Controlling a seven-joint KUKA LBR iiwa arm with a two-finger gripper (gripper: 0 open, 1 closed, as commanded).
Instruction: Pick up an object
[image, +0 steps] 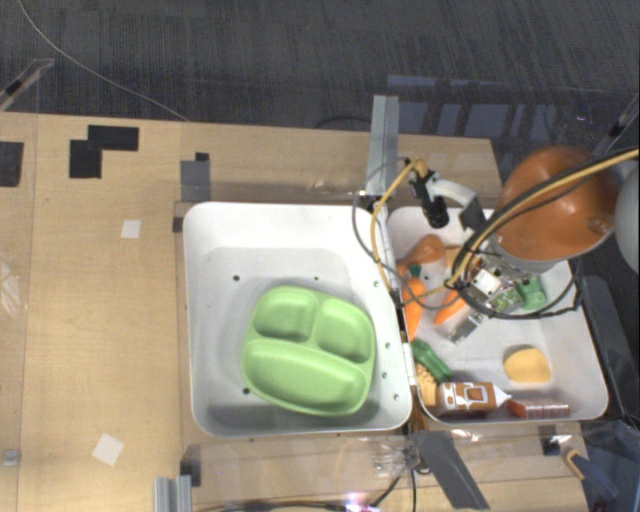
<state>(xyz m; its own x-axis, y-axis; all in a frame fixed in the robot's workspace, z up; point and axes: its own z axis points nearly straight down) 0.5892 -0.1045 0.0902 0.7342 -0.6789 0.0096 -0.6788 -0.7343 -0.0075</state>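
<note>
Reaching in from the right of frame, 1 arm (555, 205) w/ an orange band hangs over the right bin (590, 385), gripper (470, 315) low near that bin's centre, amid cables. Can't tell if the pincer is apart or together; nothing is seen clamped in it.

Left bin (200, 330), centre of frame: 1 green divided plate (310, 350), 3 compartments, lying flat.

Right bin, counted: 1 brown bottle (478, 398) lying on its side along the lower edge; 1 yellow lump (527, 365) at lower right; 1 green piece (432, 358) at lower left by the wall; 2 orange bits (412, 312) just left of the gripper; 1 green bit (533, 293) to its right.
</note>
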